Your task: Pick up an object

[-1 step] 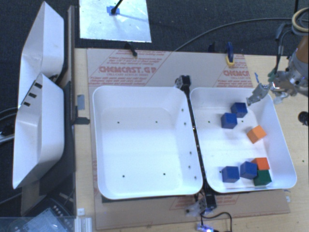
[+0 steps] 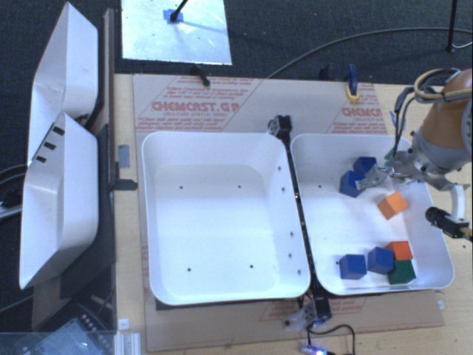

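The arm enters from the right edge of the frame, and its hand [image 2: 380,174] sits low over the upper part of the right bin [image 2: 443,276]. The hand's tip is just beside two blue blocks [image 2: 356,176] that lie touching each other; whether it is wide, narrow or gripping cannot be told from this angle.

Candidate objects, all in the right bin:
- The two blue blocks, upper centre of that bin.
- An orange block [image 2: 393,205], standing alone just below and right of the hand.
- A cluster at the lower right: two more blue blocks [image 2: 367,262], an orange-red block [image 2: 401,249] and a green block [image 2: 402,273], packed close.

The left bin [image 2: 159,150] holds no blocks.

Recommended procedure: the step appears to be the approach to a grasp. Centre on one block only. The paired blue blocks leave little side clearance, so a finger may land on the neighbour. The lone orange block offers free faces. Confirm the block rises with the hand before clearing the table [image 2: 244,95].
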`<state>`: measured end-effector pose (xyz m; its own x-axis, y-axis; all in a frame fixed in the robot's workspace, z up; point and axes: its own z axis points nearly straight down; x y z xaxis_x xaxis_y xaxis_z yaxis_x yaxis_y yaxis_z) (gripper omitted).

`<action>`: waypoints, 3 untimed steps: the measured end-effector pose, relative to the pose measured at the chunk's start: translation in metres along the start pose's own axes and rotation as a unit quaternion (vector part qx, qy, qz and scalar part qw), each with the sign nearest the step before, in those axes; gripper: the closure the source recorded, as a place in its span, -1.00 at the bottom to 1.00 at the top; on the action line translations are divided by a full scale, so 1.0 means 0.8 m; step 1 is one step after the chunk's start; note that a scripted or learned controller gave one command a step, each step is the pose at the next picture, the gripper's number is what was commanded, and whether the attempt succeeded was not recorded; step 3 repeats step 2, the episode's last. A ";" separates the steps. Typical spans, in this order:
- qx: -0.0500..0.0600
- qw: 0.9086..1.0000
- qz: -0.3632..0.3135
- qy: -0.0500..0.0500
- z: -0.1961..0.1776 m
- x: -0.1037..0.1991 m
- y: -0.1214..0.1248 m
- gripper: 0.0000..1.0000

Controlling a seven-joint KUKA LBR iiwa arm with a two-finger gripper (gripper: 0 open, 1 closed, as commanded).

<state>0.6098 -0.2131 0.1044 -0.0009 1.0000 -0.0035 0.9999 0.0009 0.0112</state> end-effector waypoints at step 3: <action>0.005 1.000 0.000 0.002 0.012 0.029 -0.005 -1.00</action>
